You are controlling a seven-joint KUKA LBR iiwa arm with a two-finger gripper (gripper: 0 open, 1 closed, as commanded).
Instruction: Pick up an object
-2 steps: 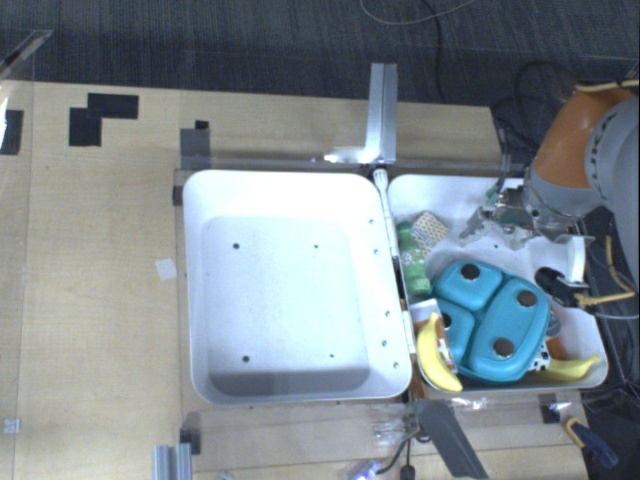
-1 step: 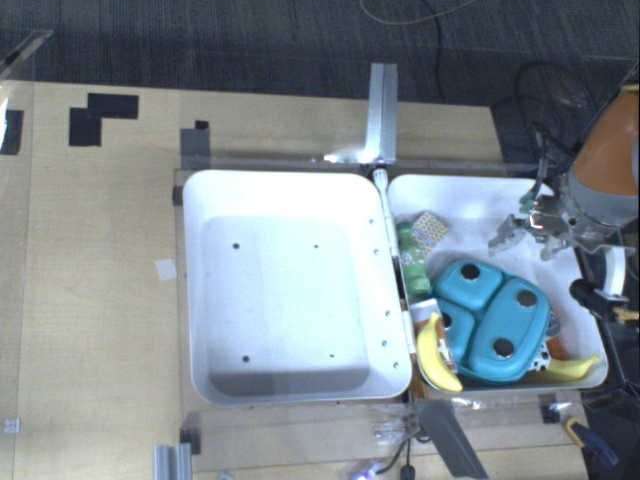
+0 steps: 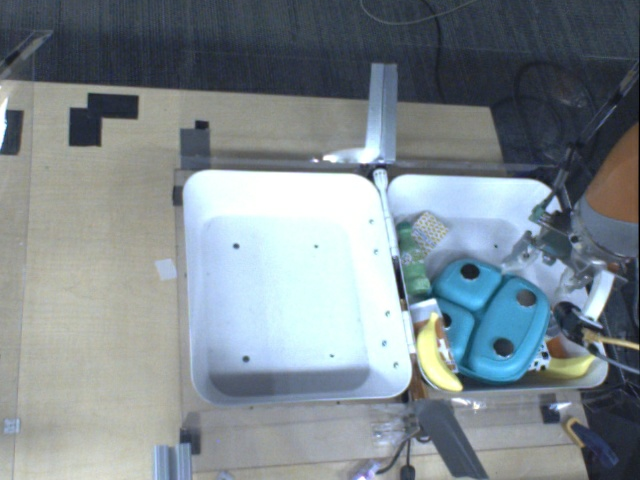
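— Where's it got to, then?

— Only the approach, I'd say. The arm (image 3: 612, 193) reaches in over the right-hand bin (image 3: 470, 190), and the gripper (image 3: 560, 253) hangs just beside the blue tray (image 3: 492, 320), off its far right corner. Nothing is lifted yet.

— Are the jaws on anything?

— I can't tell. From here that end of the arm is a clutter of metal and cable, and whether the jaws are spread or pressed together doesn't show. I see nothing between them.

— So what is there to pick?

— Everything sits around that blue tray. A banana (image 3: 434, 354) lies against its left edge, towards the front. Another yellow piece (image 3: 571, 366) pokes out from under its front right corner, possibly a second banana, though most of it is hidden. A green packet (image 3: 413, 264) and a small patterned bag (image 3: 431, 230) lie behind the tray's left side, by the wall shared with the left-hand bin (image 3: 280, 283).

— And next?

— I'd guess it has to settle on one thing and drop straight onto it. The tray is nearest, but broad and rounded, so a pinch would need an edge or one of those holes. The banana looks the easier hold.
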